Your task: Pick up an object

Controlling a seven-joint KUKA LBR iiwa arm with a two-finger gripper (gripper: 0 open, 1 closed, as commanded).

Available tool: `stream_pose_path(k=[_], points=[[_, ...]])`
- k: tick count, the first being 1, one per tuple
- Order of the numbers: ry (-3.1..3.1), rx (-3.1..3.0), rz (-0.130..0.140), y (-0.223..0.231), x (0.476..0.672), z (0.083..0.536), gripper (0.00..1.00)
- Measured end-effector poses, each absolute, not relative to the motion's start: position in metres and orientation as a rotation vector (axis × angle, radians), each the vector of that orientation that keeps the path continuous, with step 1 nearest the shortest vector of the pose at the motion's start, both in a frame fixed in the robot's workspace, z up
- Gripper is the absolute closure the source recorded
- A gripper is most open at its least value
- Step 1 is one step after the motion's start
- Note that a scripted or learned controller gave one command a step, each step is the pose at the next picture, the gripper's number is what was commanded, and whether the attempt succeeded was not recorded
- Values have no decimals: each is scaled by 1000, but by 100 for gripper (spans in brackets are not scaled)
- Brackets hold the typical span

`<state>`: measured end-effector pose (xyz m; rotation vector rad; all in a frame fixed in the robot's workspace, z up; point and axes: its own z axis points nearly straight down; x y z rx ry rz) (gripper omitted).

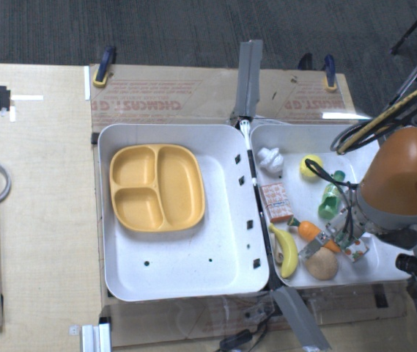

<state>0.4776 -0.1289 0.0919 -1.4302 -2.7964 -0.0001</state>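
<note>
Camera view: tool [324,242] low over carrot [308,231], beside potato [321,265].

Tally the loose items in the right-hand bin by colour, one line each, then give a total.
Yellow: 2, banana and lemon-like fruit
White: 1, crumpled item
Orange: 1, carrot-like piece
Green: 1, small item
Tan: 1, potato-like lump
Pink-red: 1, small box
Total: 7
</note>
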Motion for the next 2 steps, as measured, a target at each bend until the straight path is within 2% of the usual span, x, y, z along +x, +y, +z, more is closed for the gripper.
stream_pose_path(k=[1,2], points=[[-2795,-1437,-1,-129,478,101,100],[-2780,-1464,2,-66,478,218,100]])
